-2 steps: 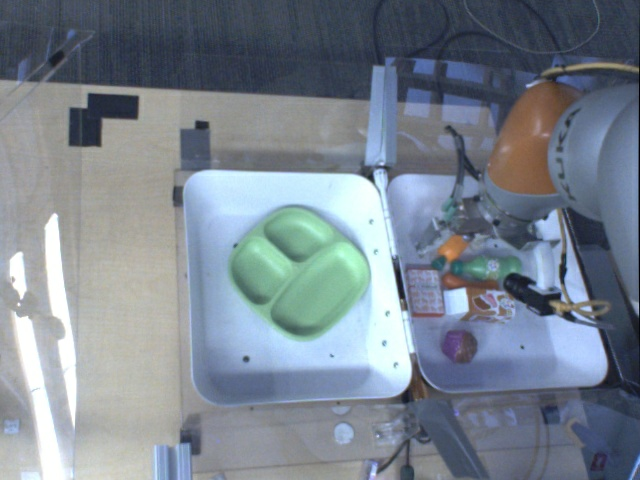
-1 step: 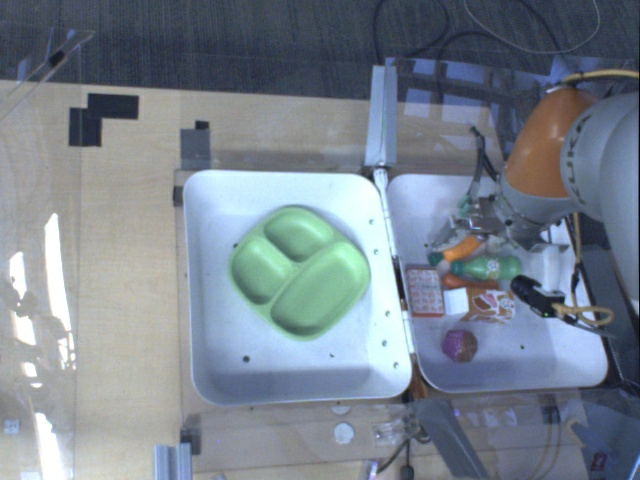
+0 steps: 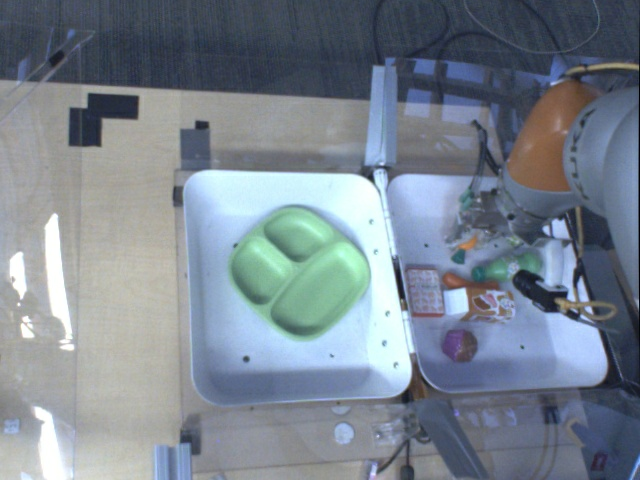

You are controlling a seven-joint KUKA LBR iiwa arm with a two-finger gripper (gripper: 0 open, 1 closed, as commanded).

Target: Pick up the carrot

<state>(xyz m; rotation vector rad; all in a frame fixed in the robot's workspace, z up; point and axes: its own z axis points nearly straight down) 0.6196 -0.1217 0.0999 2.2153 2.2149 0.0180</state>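
The hand (image 3: 487,218) hangs at the right bin's (image 3: 430,368) 12 o'clock side; whether it is clenched or released, I cannot tell. The carrot (image 3: 460,255) lies at the hand's 7 o'clock, just beside a green toy (image 3: 497,268). Best approach: descend centred over the carrot, clear of its neighbours.

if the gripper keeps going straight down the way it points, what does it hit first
Probably the small orange carrot just below the gripper in the right bin. Depth is unclear from this slanted view, so the green item beside it is possible.
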